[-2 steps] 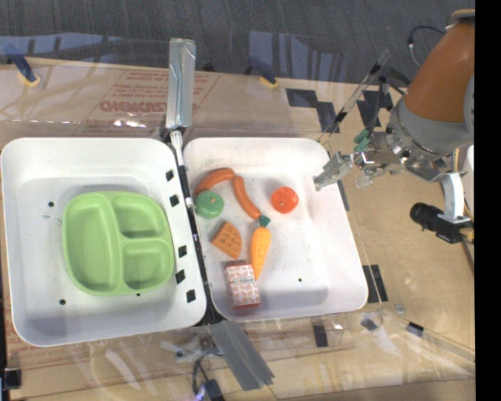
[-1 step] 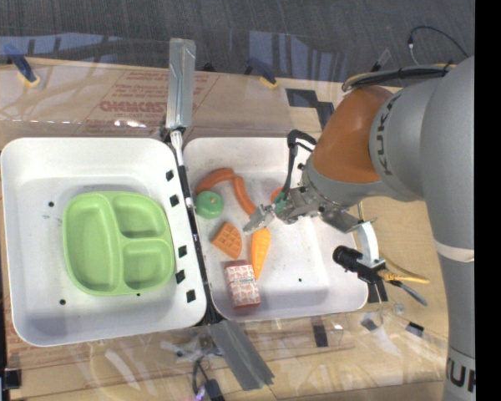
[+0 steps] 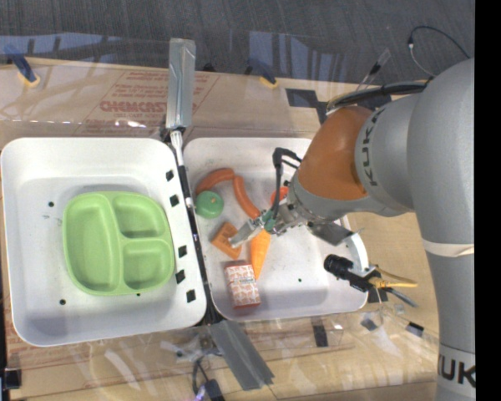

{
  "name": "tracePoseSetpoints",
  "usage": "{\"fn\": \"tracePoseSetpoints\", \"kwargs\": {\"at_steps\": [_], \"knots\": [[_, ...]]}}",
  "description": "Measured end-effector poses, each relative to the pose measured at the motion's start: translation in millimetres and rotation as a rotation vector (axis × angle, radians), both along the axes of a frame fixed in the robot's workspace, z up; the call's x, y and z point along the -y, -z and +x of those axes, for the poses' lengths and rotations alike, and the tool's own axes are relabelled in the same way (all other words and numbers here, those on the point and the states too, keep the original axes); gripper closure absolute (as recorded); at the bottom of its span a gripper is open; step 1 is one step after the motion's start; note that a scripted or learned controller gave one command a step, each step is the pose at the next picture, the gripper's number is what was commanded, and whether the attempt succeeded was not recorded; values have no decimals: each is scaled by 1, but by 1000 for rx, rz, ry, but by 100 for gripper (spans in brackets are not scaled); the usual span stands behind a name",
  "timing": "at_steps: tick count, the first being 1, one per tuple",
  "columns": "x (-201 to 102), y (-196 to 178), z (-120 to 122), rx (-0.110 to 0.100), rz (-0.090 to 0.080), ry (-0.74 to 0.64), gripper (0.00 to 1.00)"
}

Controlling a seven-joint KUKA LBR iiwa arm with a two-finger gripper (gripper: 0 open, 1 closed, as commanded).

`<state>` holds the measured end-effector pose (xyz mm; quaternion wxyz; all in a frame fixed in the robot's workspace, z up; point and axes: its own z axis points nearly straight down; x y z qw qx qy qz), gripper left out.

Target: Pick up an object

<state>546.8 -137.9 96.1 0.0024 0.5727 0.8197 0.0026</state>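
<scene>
Below me the bench (image 3: pixel 83 98) is a brown board under clear plastic sheeting, with red print showing through at the upper left of the frame; beyond it, along the top, lies dark grey carpet (image 3: pixel 108 7). Two white bins sit side by side, clipped together at the middle. The left bin (image 3: pixel 25 224) holds a green divided plate (image 3: pixel 117 242). My arm (image 3: pixel 401 157) reaches in from the right over the right bin (image 3: pixel 309 286), and my gripper (image 3: pixel 267 222) sits low at that bin's centre, right among the toy food. Its tips are small and dark against the clutter, so whether they are apart or closed I cannot tell. Just under them lies a carrot (image 3: pixel 260 253), pointing down the frame, with an orange wedge (image 3: pixel 225 239) beside it to the left. Farther up-left are a curved orange sausage (image 3: pixel 217 177), a second curved piece (image 3: pixel 244 199) and a green round fruit (image 3: pixel 208 203). A pink patterned box (image 3: pixel 242 284) lies near the bin's lower edge. My wrist hides the bin's upper right part, and another orange bit (image 3: pixel 280 195) beside it is too covered to name
</scene>
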Motion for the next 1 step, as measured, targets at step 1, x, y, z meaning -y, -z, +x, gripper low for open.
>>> {"fn": "tracePoseSetpoints", "kwargs": {"at_steps": [1], "knots": [[-1, -9, 2, 0, 2, -6, 100]]}}
